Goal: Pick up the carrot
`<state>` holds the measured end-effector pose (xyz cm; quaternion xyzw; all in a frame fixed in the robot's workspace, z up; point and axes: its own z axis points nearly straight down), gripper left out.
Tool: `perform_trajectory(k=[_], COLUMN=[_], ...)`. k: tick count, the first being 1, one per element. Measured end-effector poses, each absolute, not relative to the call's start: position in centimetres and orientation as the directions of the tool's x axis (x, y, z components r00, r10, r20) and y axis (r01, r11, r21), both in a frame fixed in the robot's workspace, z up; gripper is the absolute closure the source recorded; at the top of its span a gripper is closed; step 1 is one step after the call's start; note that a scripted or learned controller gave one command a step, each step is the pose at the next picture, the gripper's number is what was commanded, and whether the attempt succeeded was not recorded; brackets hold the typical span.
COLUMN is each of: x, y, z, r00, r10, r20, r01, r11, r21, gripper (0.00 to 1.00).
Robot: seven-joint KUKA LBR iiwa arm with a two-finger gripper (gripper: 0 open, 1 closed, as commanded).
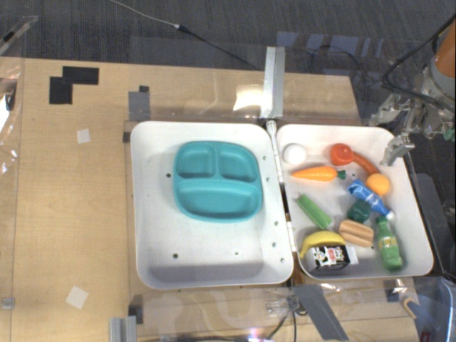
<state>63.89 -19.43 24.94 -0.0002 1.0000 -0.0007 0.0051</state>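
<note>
— While you look down at the bench, where do you find the carrot (314,173)?

— You find it in the right bin (415,212), in the upper left part, lying almost level with its pointed end toward the divider. A white egg-like ball (293,153) sits just above it, and a red spoon-shaped toy (348,156) lies just to its upper right.

— And the gripper (400,147)?

— You see it at the right bin's upper right corner, over the rim, well apart from the carrot. Nothing sits between its fingers. Whether they are spread or closed, you cannot tell from this slant.

— What else shares that bin?

— You have an orange ball (379,184), a blue bottle (368,197), a green stick-like vegetable (314,211), a hot dog bun (356,233), a green bottle (388,245), a banana (318,241) and a small black-and-white carton (332,256) touching the banana.

— Any writing you can read?

— The carton carries a printed face and the green bottle a pale label, but both are too small for you to read.

— And the left bin (149,212)?

— You see a teal divided plate (216,180) lying near its middle.
</note>
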Motion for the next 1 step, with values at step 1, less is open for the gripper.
perform_trajectory(k=[1], x=[64.48], y=[-12.4], z=[9.05], r00=[-0.999], r10=[-0.037], r20=[-0.017], r01=[-0.037], r11=[0.999], r21=[-0.002], gripper=[0.0])
